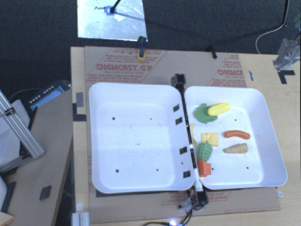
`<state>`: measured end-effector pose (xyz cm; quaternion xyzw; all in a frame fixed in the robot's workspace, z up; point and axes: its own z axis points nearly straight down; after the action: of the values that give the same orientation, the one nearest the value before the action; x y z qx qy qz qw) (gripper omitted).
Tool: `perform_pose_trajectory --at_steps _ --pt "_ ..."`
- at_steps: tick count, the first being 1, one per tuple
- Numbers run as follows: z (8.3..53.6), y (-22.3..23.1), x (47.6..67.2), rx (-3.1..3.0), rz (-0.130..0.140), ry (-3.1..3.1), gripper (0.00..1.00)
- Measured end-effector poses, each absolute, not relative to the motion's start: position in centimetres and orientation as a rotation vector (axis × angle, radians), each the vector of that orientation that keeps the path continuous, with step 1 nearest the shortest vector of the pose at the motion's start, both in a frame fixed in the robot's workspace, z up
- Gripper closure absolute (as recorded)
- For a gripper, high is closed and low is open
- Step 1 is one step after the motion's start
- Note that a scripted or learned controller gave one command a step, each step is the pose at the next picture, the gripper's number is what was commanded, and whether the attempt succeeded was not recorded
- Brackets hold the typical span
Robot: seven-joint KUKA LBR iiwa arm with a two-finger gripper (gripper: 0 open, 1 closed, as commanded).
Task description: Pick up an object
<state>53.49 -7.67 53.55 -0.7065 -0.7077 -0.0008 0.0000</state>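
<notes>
**A:** What sits in the two white bins?

**B:** The right bin (263, 126) holds toy food: a yellow corn cob (218, 108) resting on a green leafy piece (203, 114), a yellow cheese square (210, 138), a red sausage (236, 134), a tan cone (235, 149), and a carrot with a green top (204, 160) lying near the divider. The left bin (136, 135) lies beside it.

**A:** And the gripper?

**B:** A grey metal part (288, 53) shows at the upper right edge, well apart from the bins. Whether it is wide or narrow, I cannot tell.

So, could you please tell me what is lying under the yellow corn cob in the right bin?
The corn cob rests partly on a green leafy toy, overlapping its upper right. What lies beneath that overlap is covered.
</notes>
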Motion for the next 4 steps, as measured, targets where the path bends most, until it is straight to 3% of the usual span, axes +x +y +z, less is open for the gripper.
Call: perform_pose_trajectory --at_steps 1,4 --pt "53.6 -10.3 48.4 -2.224 -0.003 -2.222 1.00" --pt "53.5 -5.8 48.7 -2.217 -0.003 -2.229 1.00"
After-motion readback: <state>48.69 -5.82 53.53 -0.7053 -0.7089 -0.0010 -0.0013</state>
